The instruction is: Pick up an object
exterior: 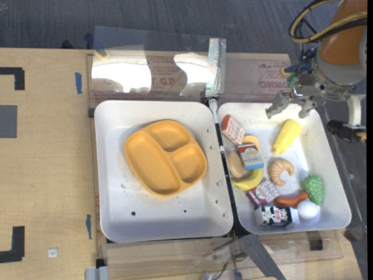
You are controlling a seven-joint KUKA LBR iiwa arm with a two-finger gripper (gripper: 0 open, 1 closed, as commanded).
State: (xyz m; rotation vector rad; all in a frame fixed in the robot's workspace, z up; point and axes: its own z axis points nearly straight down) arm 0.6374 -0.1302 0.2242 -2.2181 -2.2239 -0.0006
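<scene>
My gripper (pixel 290 108) hangs over the far edge of the right bin (pixel 335 174), fingers spread open with nothing between them. Just below and in front of it lies a yellow mustard bottle (pixel 287 136), tilted, apart from the fingertips. The rest of the bin is crowded. A croissant (pixel 281 171) lies in the middle and a banana (pixel 252 181) next to it. On the left are a red-and-white packet (pixel 232 129) and a small carton (pixel 249 155). A green piece (pixel 313 186), a sausage (pixel 290 200), a black-and-white bottle (pixel 275 216) and a white egg (pixel 309 212) fill the near side.
The left bin (pixel 111 209) holds an orange divided plate (pixel 166 156). A clear plastic wall (pixel 175 69) and a metal post (pixel 214 69) stand behind the bins. The grey arm with its orange band (pixel 344 39) rises at the upper right.
</scene>
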